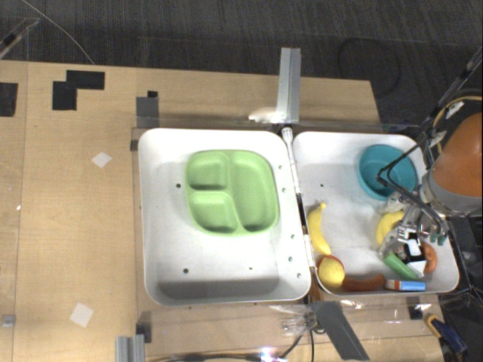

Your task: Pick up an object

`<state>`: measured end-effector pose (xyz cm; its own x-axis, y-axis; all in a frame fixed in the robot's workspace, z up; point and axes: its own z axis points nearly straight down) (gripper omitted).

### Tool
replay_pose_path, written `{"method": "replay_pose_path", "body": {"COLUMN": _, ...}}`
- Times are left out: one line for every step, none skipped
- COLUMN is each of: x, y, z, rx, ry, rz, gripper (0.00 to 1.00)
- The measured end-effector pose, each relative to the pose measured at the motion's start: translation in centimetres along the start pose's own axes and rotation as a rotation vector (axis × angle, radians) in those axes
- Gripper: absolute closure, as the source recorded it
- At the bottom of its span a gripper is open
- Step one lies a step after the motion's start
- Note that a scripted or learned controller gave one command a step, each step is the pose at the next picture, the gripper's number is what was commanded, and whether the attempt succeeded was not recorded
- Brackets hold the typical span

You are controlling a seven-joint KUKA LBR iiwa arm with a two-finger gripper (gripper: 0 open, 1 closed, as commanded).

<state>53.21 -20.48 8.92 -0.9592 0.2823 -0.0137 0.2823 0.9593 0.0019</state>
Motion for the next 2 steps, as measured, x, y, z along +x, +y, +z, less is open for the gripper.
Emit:
{"method": "replay_pose_path", "body": {"x": 4.4, "y": 0.6, "z": -0.2, "rx": 0.001, "ry": -0.003, "rz": 0.03, "gripper": 0.0}}
{"method": "replay_pose_path", "body": {"x": 4.5, "y": 4.9, "z": -0.2, "rx": 0.001, "ry": -0.006, "rz": -0.015, "gripper": 0.0}}
